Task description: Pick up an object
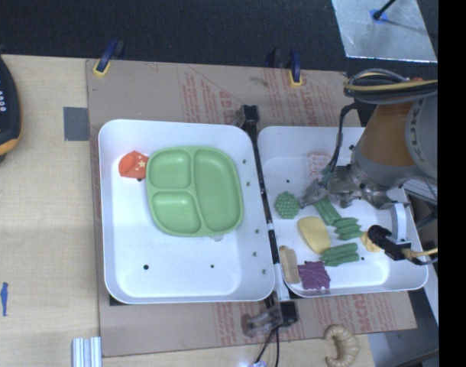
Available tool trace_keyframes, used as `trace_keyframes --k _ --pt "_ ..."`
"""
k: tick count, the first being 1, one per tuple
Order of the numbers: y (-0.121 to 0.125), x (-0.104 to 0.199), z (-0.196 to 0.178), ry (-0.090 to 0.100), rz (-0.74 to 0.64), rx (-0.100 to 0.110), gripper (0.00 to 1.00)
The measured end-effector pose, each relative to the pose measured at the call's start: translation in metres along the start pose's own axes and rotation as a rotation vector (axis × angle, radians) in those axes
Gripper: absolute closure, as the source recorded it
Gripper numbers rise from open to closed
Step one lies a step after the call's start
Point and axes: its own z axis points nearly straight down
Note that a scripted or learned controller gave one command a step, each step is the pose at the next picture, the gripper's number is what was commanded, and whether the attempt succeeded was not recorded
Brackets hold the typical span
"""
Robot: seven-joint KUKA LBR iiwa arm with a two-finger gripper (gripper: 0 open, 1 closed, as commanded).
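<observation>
Currently gripper [322, 192] is hovering mid right bin [283, 145] over the green bean [325, 209], lining up a pick; finger state unclear.

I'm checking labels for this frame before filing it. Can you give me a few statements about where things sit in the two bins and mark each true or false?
1. The green divided plate lies in the left bin. True.
2. The red object lies on the plate. False: it lies beside the plate's left edge.
3. The purple object lies in the right bin. True.
4. The yellow object lies in the left bin. False: it is in the right bin.
</observation>
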Motion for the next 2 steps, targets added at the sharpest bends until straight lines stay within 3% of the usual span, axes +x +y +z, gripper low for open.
trace_keyframes --k 1,2 --pt "0.001 -0.004 -0.017 -0.004 0.002 -0.007 1.0" --pt "-0.005 0.07 -0.111 -0.001 0.0 -0.014 1.0"
